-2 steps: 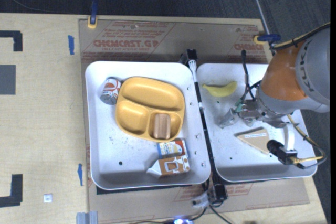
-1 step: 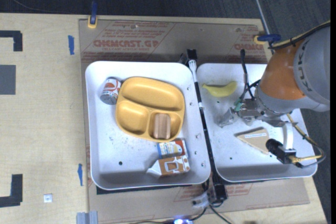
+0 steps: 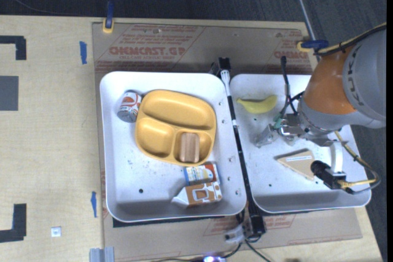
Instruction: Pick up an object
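Here: grey arm's two-finger gripper (image 3: pixel 265 137) low in right white bin (image 3: pixel 344 202), mid-floor. Finger state: cannot tell. Nearest candidate: curved yellow banana (image 3: pixel 258 105), toward bin's far edge, just beyond gripper, long axis running left-right. Tan wedge (image 3: pixel 299 162) toward near edge.

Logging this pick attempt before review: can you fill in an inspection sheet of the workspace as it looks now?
Surface: two white bins, left bin and right bin, on a brown board.
Job's things: yellow divided tray with a brown block, can, small carton in left bin; banana, tan wedge in right bin.
Clutter: nothing seen.
Grippers: gripper low in right bin, below the banana; grasp unclear.
Cables: black cable over right bin.
Surroundings: blue clamp, dark carpet.
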`<control>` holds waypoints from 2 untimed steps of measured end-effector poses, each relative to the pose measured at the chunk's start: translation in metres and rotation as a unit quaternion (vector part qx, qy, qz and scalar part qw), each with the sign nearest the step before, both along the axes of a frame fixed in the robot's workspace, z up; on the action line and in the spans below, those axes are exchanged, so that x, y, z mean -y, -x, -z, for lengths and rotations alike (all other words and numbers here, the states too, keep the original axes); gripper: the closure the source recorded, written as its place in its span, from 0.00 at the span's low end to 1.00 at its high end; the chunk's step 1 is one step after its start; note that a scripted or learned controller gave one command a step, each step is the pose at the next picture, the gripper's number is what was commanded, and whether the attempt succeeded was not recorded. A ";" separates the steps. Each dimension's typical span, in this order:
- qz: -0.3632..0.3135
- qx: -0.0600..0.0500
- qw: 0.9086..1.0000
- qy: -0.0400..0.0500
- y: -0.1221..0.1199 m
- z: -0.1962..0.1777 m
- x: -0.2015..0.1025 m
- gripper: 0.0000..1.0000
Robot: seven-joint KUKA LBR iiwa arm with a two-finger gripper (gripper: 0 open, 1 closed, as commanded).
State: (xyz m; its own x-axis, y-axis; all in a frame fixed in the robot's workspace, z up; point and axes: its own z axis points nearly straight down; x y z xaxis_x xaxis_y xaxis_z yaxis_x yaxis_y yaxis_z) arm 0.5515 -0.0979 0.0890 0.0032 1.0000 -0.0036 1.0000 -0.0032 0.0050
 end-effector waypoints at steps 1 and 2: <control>0.000 0.001 1.000 0.002 -0.001 0.000 -0.002 0.00; 0.000 0.001 1.000 0.001 -0.002 0.000 -0.002 0.00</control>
State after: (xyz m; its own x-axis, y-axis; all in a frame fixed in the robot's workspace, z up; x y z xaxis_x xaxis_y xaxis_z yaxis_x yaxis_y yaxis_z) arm 0.5535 -0.0959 0.0888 0.0035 1.0000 -0.0048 1.0000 -0.0035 0.0063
